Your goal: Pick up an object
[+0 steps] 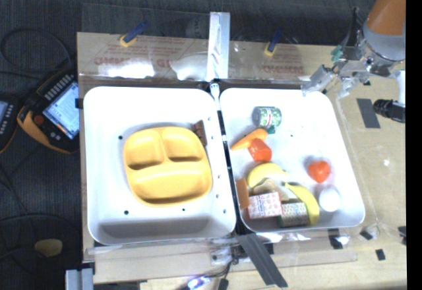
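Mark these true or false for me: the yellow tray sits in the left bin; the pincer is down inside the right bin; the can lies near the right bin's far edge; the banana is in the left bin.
1. The yellow tray sits in the left bin. True.
2. The pincer is down inside the right bin. False: it is at that bin's far right corner, by the rim.
3. The can lies near the right bin's far edge. True.
4. The banana is in the left bin. False: it lies in the right bin.

2 white bins (92, 170), 1 yellow tray (168, 165), 1 can (267, 116), 1 carrot (247, 139), 1 banana (304, 200), 2 clamps (134, 33).
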